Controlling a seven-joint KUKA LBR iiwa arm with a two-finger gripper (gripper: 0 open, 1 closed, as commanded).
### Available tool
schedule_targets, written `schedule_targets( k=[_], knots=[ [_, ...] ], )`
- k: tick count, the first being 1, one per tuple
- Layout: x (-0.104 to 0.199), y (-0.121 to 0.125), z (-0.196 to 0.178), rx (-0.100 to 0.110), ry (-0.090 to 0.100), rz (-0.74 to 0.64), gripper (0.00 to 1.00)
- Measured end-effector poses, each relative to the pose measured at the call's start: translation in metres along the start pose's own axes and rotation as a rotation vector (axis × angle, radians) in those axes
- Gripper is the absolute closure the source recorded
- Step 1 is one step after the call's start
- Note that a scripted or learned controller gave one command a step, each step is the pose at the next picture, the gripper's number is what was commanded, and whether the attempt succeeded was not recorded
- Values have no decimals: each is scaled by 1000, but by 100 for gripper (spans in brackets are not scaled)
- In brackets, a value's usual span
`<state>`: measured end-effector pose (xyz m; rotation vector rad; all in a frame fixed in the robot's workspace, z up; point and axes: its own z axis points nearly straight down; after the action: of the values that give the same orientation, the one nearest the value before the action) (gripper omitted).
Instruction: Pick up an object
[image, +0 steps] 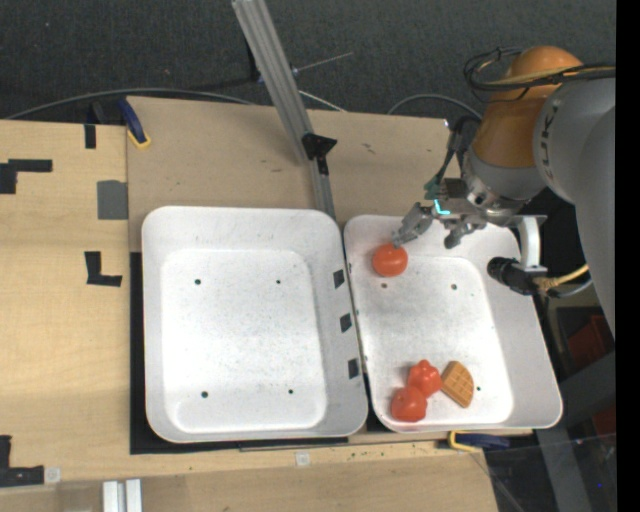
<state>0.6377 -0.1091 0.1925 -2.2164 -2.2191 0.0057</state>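
We are over the right-hand shallow white plastic bin (500, 330), and our grey arm with its orange band (520, 110) reaches in from the right, its two-finger gripper (432, 232) poised at the bin's far edge. The claw stands released: we can see its two dark fingers spread apart, one angling down toward the far left corner, the other splayed toward the middle of the far edge, and nothing sits between them. Just beside that left finger lies a round, glossy red tomato-like toy (390, 261), close to the bin's far left corner, near but apparently not quite touching the fingertip. We judge this to be the approach step, with the grasp not yet made. The next move, as we read it, calls for shifting the claw a little toward the left wall so the fingers straddle the red ball, then lowering and closing; being smooth and round, it may well roll or squirt away if pinched off-centre, and the nearby wall leaves little room for the outer finger. Down at the near edge of the same bin we have other candidates clustered together: a lumpy red pepper-like toy (424, 376), a second round red piece (408, 404) touching it, and a tan, waffle-textured biscuit-shaped block (458, 383) just beside them. The left-hand white speckled bin (240, 320) sits alongside on the pale wooden bench (60, 330).
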Motion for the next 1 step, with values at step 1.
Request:
schedule_targets(
  k=[1],
  knots=[
    [0,1,-3,-5,-1,-1,0]
  ],
)
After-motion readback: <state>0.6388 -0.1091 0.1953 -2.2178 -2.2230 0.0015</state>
